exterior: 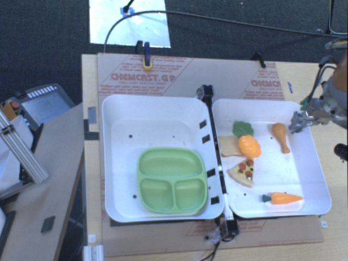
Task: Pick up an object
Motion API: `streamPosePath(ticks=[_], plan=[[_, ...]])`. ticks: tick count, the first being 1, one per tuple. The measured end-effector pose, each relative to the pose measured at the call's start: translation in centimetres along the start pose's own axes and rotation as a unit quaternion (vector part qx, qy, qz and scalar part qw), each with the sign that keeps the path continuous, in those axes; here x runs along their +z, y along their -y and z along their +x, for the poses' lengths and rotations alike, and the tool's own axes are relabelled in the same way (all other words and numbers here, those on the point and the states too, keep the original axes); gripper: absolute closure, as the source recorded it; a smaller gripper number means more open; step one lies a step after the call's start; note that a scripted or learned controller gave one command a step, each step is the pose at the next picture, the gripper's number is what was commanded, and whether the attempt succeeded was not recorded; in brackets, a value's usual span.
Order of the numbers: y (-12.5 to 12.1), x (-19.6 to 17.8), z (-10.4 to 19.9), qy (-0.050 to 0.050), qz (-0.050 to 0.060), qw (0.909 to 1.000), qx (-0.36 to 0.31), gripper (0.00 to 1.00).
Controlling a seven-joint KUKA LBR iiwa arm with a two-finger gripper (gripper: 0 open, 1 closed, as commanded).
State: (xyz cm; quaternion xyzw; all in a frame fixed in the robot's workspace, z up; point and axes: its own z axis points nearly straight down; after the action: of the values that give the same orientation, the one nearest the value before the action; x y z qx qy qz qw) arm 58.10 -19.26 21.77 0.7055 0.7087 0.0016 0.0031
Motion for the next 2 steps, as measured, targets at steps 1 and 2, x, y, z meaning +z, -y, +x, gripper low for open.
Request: streamPosePath(ticks=[1,2], plan=[[-0.5,-6.3,0.6,0.0,-0.001,1.0,-0.001,1.0],[-1.6,-4.6,6.4,-0.002,0.002,1.0,-0.003,1.0]])
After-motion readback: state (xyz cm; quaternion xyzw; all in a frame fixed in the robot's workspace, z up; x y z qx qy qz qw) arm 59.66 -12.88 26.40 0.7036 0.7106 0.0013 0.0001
